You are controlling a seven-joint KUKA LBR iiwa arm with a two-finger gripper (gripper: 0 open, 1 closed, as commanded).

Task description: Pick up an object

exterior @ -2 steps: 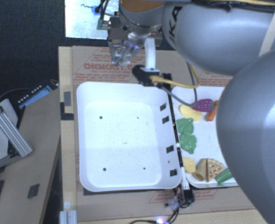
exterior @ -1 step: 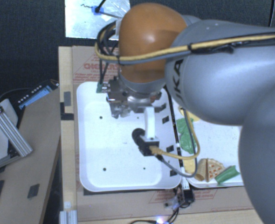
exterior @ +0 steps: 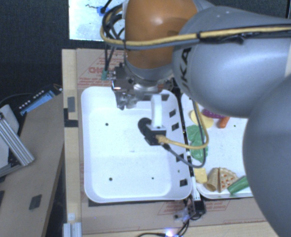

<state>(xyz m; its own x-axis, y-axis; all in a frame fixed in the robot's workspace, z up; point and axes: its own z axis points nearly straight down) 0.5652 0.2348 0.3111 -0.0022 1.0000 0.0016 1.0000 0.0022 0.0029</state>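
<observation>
Reaches in from the right as a bulky grey arm (exterior: pixel 234 58), orange band (exterior: pixel 158 23) above the wrist, and ends in the fingers (exterior: pixel 124 102), hanging over the far part of the left white bin (exterior: pixel 116 167). Cannot tell how far apart the fingers stand, nor whether anything is caught between them; too small and too shadowed under the wrist. Finds every loose thing to the right of the fingers, past the two meeting rims, in the right white bin (exterior: pixel 223 149), none of them close to the tips. Shows, closest and a little nearer the camera than the fingers, a pale yellow piece (exterior: pixel 196 116) with a purple piece (exterior: pixel 212 114) just beside it and a small orange piece (exterior: pixel 223 122) next along to the right. Shows below those, also right of the fingers and further toward the camera, a green leafy piece (exterior: pixel 197 151) lying flat. Puts three more at the near end of that bin, well apart from the fingers: a yellow block (exterior: pixel 200 175), a toy pizza slice (exterior: pixel 223 179) just to its right, and a green stick (exterior: pixel 238 184) beside the slice's right edge, touching or not too fine to tell. Sets both bins on a tan counter (exterior: pixel 42 152) that runs on to the left of the fingers, with a dark strip (exterior: pixel 37 98) marked in blue and a slanted metal rail (exterior: pixel 10 142) out at that side, well apart from them.
</observation>
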